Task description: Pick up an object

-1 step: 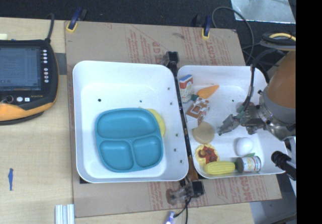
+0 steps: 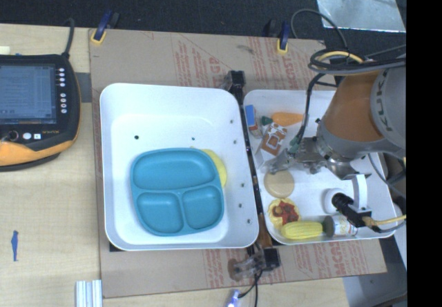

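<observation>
Objects in right bin; claw low among them.

The left bin has open floor from 9 to 1 o'clock around the blue tray; the right bin is crowded, the arm blocking 3 o'clock
</observation>
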`<state>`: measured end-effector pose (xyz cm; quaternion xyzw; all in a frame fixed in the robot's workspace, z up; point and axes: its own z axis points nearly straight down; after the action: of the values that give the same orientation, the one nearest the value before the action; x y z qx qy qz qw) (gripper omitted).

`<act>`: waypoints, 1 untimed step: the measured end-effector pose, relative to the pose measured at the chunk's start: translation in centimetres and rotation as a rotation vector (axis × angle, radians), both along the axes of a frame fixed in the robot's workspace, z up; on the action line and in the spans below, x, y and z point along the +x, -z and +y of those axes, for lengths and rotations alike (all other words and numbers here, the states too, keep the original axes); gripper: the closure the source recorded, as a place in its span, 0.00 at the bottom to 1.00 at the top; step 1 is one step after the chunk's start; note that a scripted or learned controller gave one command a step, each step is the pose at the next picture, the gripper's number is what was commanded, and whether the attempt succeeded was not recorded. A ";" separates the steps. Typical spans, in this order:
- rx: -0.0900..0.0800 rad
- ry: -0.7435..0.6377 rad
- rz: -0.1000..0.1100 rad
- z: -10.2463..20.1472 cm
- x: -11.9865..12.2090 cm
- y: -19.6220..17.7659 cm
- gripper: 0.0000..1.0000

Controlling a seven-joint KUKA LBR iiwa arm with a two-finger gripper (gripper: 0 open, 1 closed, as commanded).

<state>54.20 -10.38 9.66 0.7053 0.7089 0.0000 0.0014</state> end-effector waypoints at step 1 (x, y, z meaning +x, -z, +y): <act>0.001 -0.001 0.006 1.0 3.9 0.5 0.00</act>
<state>58.11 -9.36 9.19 0.7048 0.7094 -0.0018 -0.0012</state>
